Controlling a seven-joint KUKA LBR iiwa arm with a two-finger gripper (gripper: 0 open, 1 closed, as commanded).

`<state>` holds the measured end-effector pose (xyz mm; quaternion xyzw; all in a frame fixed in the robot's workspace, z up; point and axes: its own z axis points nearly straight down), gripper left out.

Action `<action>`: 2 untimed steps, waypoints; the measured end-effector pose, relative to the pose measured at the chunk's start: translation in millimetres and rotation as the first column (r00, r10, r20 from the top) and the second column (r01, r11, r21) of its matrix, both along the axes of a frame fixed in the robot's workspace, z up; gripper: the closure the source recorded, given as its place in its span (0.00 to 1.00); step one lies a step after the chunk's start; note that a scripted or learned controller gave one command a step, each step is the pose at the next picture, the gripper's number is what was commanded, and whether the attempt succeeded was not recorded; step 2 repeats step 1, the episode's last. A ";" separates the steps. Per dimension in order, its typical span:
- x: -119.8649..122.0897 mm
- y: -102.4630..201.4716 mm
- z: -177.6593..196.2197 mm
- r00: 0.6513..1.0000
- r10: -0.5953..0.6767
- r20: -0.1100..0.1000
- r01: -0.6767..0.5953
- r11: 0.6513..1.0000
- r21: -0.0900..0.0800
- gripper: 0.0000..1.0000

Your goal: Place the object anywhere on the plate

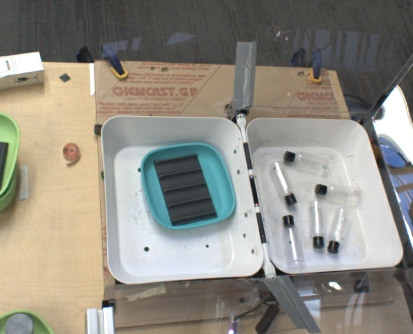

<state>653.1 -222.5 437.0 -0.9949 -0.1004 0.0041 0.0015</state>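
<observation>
Teal plate [224, 186] sits in the left bin [123, 256], a bit toward the back-left, with a black ribbed slab [185, 188] lying flat on it and covering most of the middle. The right bin [373, 256] has the tubes [281, 181], six clear little ones with black caps, as far as I can count. They're scattered loose on the bin floor, all lying down. Two are up near the back, one slants in the middle and three lie roughly side by side toward the front. So the stuff to be moved is all in the right bin, across the divider from the plate.

Honestly can't tell what state the pincer is in.

Both bins rest on a sheet of brown cardboard [165, 85] with red printing, held by blue clamps [113, 61] at the back. The wooden table [39, 242] to the left has a green bowl [5, 131] at the edge, a small reddish round thing [70, 152] and a white box [12, 72] in the far corner.
</observation>
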 end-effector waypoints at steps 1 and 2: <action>2.0 0.4 0.6 1.000 0.003 0.001 -0.003 1.000 -0.001 0.00; 2.0 0.4 0.6 1.000 0.003 0.001 -0.003 1.000 -0.001 0.00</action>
